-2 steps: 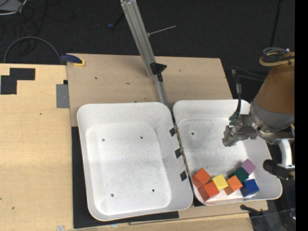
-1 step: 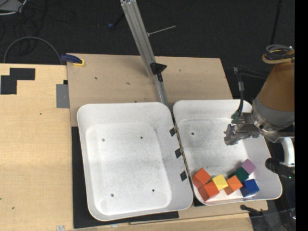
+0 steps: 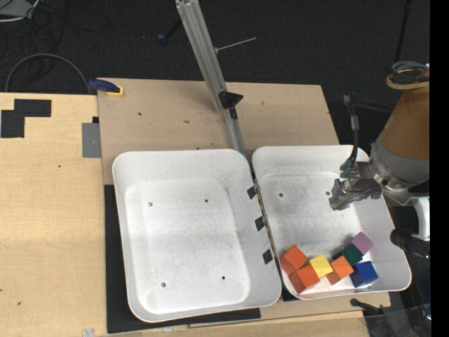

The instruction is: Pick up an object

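Several small coloured blocks huddle at the near edge of the right bin (image 3: 309, 163): two orange-red blocks (image 3: 300, 267), a yellow one (image 3: 320, 265), an orange one (image 3: 342, 267), a green one (image 3: 351, 253), a purple one (image 3: 362, 243) and a blue one (image 3: 364, 274). My gripper (image 3: 339, 198) hangs over the right half of that bin, up and away from the cluster, above bare white floor. Nothing shows in its grasp. The arm's orange band and grey wrist (image 3: 407, 139) rise behind it at the right.
The left bin (image 3: 133, 181) sits beside the right one, joined by black clips (image 3: 258, 223) along the shared rim. A slanted aluminium rail (image 3: 208, 62) runs from the back down to the bins' junction. Wooden bench surface (image 3: 49, 209) lies at the left.
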`<state>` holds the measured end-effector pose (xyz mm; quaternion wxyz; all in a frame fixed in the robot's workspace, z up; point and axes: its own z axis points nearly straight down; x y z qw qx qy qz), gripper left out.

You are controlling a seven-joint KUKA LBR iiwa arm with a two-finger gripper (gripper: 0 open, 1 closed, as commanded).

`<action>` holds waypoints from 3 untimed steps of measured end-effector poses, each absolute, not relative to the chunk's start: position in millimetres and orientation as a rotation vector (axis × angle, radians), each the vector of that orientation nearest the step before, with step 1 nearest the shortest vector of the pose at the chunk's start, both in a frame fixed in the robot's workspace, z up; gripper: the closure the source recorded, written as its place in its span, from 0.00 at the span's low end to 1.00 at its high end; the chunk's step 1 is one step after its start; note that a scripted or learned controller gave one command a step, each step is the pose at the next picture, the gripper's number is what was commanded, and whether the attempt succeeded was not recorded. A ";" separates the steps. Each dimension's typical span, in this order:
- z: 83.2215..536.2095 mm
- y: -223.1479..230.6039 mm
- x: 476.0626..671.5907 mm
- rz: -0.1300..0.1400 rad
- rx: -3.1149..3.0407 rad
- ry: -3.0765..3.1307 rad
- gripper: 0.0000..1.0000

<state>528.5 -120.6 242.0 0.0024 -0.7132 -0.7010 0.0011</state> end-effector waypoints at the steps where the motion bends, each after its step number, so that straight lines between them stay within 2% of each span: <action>1: 251.2 -122.0 528.5 0.005 -2.233 -2.201 1.00; 2: 260.4 -123.7 528.3 0.007 -2.228 -2.205 1.00; 3: 296.9 -121.2 505.2 -0.002 -2.228 -2.217 1.00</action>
